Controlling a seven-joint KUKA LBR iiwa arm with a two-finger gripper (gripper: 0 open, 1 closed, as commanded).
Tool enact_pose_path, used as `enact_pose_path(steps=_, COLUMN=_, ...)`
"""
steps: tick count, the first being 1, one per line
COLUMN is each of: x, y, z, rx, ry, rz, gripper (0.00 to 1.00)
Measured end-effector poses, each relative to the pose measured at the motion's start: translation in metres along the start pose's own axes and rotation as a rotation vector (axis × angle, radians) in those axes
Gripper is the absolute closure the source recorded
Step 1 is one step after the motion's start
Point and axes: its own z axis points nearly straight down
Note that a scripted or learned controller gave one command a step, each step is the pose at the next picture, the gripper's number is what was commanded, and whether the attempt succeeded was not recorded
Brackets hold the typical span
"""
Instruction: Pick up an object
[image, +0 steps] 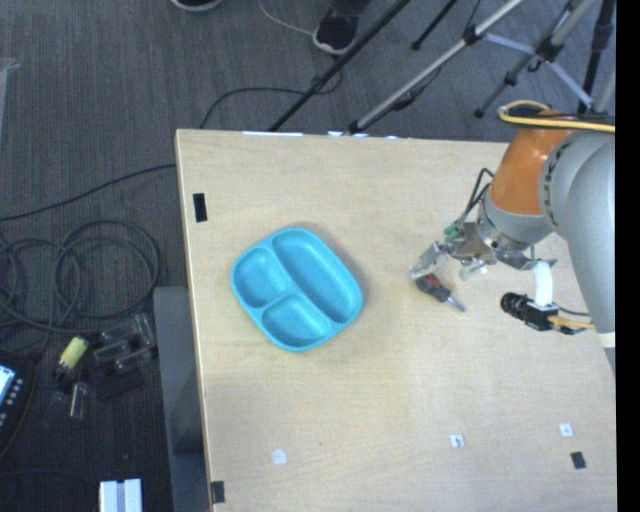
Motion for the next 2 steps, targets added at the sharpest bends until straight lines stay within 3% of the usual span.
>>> enact_pose_path(steps=1, x=0.001, y=0.000, z=-0.005, rx=0.005, ry=0.002, rz=-0.002, gripper=1.00)
enact_pose_path(steps=2, x=0.045, y=0.022, z=-0.082, rx=0.001, ry=0.000, rz=-0.016, gripper=1.00)
